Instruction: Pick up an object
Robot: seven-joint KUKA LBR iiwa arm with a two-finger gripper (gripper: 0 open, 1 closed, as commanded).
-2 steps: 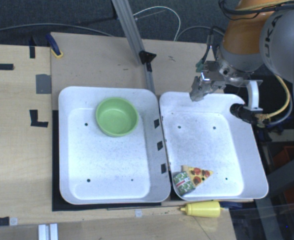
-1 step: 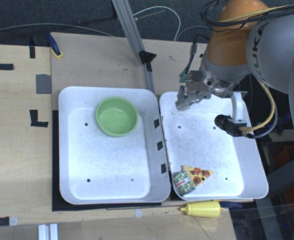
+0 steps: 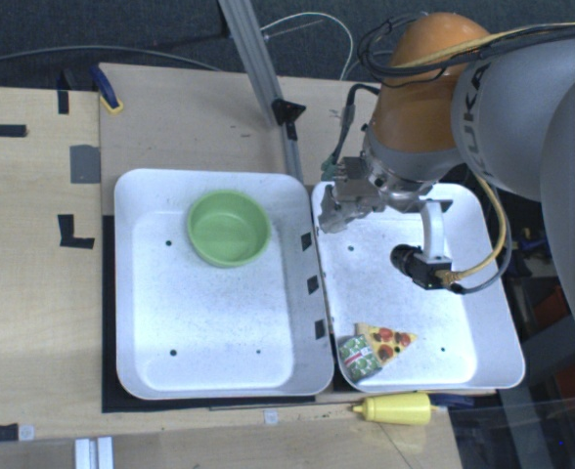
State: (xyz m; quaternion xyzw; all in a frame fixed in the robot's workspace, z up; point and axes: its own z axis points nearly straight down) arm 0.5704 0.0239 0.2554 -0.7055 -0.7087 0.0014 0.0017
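**Over the right bin, nothing gripped yet**

Over the right bin (image 3: 464,360), near its upper left corner, hangs the gripper (image 3: 338,208); cannot tell whether the jaws are spread or pressed together, with nothing seen pinched. Nearest candidates: pizza slice (image 3: 390,339) and a small green packet (image 3: 358,357), touching, low in the same bin by the left wall. Farther off: green bowl (image 3: 229,227) in the left bin (image 3: 141,291), yellow bottle (image 3: 397,408) on the tabletop (image 3: 33,291). Best, probably: move down-frame over the slice, keep clear of the wall, descend straight, close across the narrow side. Risk: flat slice slipping.
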